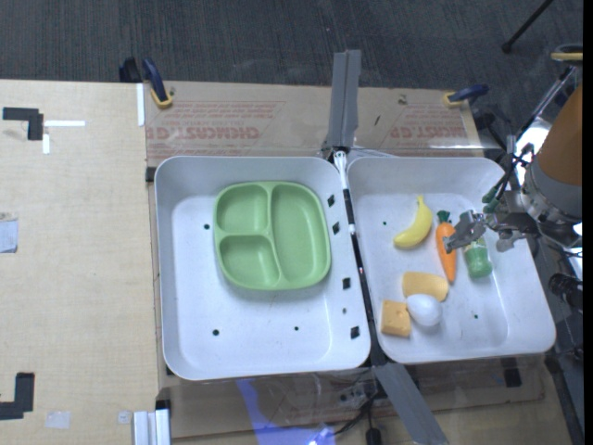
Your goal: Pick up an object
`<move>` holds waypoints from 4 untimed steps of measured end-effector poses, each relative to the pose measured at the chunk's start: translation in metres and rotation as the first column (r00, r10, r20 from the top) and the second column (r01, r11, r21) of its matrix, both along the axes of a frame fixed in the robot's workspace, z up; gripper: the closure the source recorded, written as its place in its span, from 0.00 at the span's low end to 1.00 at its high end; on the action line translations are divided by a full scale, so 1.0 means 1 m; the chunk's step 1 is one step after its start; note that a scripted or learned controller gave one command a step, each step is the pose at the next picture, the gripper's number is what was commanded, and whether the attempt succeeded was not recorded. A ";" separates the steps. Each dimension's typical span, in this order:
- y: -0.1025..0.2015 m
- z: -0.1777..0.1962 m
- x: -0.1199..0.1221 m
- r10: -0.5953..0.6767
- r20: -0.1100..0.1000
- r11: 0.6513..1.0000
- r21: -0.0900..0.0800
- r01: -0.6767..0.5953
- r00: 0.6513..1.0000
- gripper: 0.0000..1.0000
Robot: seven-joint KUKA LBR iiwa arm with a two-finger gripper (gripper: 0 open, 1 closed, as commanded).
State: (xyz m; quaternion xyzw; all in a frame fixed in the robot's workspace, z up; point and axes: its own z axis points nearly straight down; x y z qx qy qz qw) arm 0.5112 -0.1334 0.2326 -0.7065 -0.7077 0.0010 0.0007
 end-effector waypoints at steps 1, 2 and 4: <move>-0.042 -0.104 0.037 0.056 0.003 0.998 -0.001 -0.056 0.998 0.00; -0.030 -0.142 0.060 0.083 0.001 0.997 0.000 -0.083 0.997 0.00; 0.064 -0.042 0.064 0.153 0.000 0.988 0.000 -0.153 0.988 1.00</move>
